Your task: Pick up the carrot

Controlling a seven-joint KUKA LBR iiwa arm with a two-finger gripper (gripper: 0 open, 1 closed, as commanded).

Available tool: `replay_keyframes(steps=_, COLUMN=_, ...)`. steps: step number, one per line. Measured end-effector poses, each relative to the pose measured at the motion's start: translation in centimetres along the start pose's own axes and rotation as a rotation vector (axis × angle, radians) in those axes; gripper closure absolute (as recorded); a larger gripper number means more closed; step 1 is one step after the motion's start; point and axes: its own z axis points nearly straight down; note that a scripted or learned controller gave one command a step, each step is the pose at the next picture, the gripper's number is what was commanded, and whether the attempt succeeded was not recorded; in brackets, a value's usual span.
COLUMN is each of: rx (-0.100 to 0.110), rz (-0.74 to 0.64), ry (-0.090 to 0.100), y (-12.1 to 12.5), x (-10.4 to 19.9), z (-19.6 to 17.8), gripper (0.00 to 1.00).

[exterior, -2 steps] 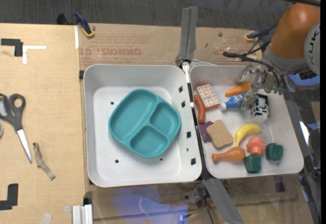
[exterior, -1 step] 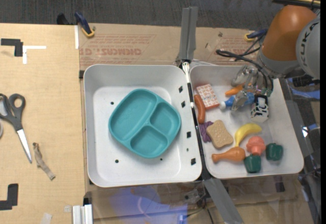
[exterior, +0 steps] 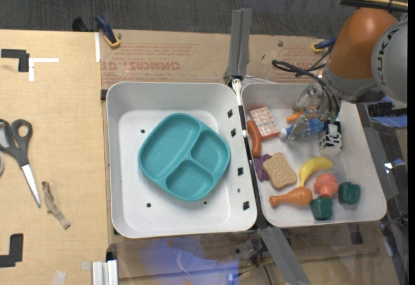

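Carrot (exterior: 296, 117) lies in right bin (exterior: 363, 212), upper part, under gripper (exterior: 310, 115), beside blue toy (exterior: 312, 127). Looks light, rigid plastic, smooth, likely slippery; best pinched across thick middle. Finger state cannot tell amid clutter.

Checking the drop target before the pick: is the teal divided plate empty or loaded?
Empty. The teal plate lies flat in the left bin; all three compartments show bare teal.
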Motion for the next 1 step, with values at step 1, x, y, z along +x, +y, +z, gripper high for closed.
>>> replay_keyframes(steps=1, rx=0.000, rz=-0.061, ry=0.000, y=3.21, x=2.28, z=-0.04, gripper=0.00)
